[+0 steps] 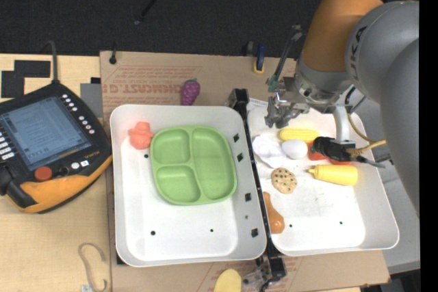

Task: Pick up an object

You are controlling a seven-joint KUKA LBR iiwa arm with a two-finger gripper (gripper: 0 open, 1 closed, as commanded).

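The corn cob (298, 135) is seen lying near the far edge of the right bin (383, 229), its long axis running across the bin from left to right. The tool (279, 116) is placed just beyond the cob's left end, toward the bin's far left corner, and nothing is seen gripped by it; how wide it stands cannot be told. A white egg (295, 149) touches the cob's near side, a cookie (283, 180) lies nearer still, and a yellow bottle (335, 174) lies to the right.
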